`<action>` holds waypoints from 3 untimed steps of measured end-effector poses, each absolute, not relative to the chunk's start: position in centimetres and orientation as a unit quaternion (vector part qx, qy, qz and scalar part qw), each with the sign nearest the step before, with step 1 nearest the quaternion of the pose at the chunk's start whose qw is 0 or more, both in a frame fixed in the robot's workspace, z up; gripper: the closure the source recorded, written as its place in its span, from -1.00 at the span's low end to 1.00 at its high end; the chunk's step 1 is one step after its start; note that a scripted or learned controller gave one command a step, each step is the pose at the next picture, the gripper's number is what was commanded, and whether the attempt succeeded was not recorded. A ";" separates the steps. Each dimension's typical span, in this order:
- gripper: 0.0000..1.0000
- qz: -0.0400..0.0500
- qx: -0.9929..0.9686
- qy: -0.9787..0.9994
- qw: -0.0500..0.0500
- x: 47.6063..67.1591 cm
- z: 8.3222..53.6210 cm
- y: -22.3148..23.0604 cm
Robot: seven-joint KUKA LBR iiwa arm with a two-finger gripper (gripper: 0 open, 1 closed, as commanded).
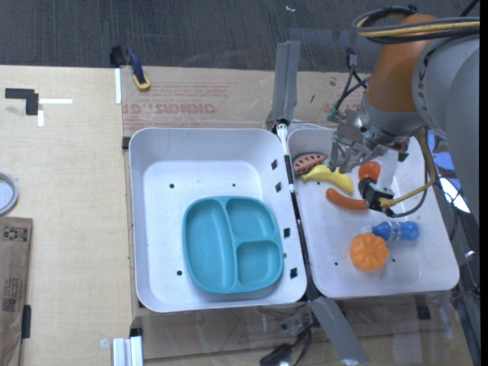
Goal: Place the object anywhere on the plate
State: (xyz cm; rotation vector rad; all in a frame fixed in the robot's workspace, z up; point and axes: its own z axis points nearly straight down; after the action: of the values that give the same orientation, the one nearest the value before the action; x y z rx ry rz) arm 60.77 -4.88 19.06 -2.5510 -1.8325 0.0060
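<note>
Our hand [341, 161] over the right bin [427, 273]
We cannot tell its grip; banana [328, 175] just below, plate [231, 244] well left.

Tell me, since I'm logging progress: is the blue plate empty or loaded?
Empty: all three compartments of the blue plate show bare; the toys lie in the right bin.
</note>
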 end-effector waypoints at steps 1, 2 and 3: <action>1.00 0.002 -0.830 -0.558 0.001 60.4 19.1 3.7; 1.00 0.002 -0.666 -0.746 0.001 54.5 19.0 8.9; 1.00 0.002 -0.676 -0.737 0.001 48.2 19.1 8.0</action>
State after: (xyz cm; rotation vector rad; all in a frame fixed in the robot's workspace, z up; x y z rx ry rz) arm 48.25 7.98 19.06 -2.1215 -2.3142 0.0057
